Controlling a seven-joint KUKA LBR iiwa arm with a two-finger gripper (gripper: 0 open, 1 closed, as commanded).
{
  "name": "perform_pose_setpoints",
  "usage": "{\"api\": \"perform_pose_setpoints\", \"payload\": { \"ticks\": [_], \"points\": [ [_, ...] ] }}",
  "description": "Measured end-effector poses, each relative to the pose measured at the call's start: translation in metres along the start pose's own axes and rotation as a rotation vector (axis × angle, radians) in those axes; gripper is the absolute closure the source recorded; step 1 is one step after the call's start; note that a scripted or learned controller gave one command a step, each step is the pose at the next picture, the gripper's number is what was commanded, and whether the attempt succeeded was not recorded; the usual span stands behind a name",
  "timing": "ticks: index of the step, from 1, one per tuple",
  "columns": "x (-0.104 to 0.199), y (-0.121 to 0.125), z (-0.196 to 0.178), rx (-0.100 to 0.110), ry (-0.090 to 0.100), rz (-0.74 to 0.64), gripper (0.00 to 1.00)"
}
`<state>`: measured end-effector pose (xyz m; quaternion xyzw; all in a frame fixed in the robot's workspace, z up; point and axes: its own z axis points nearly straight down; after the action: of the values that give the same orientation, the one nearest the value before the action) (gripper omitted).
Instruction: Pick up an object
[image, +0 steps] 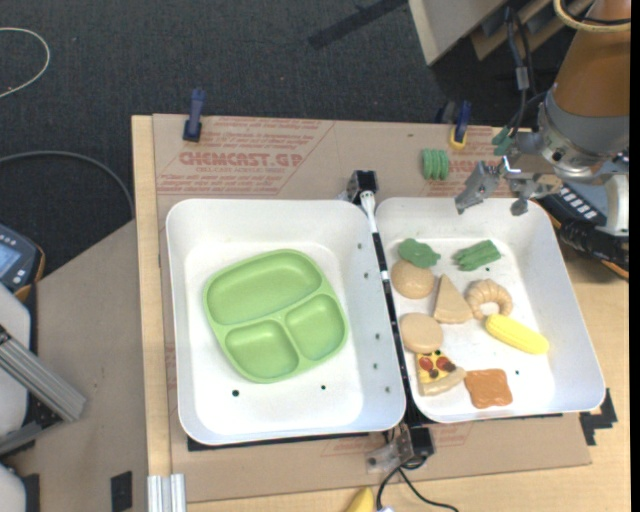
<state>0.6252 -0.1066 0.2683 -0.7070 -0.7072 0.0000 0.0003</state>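
Spanning bench: cardboard sheet (250, 150) under two white bins. Left bin (190, 330) carries green divided plate (275, 315). Right bin (570, 340) carries toy food: two green leafy pieces (417, 253) (478, 255), round bun (412, 280), tan wedge (451, 301), croissant (489, 295), yellow banana (516, 334), round cookie (420, 331), pizza slice (438, 370), orange toast (488, 387). Arm (590, 80) at upper right. Gripper (495, 192) above right bin's far rim, fingers spread apart, nothing between them. Small green ridged piece (435, 164) on cardboard beyond bin.

Divided plate (275, 313) in the left bin (190, 300); toy foods (clustered) in the right bin (565, 300).
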Motion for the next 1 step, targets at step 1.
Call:
{"api": "perform_pose_setpoints", "payload": {
  "ticks": [1],
  "points": [
    [-0.0143,-0.0421,0.189,0.005,0.001,0.002,0.0]
  ]
}}
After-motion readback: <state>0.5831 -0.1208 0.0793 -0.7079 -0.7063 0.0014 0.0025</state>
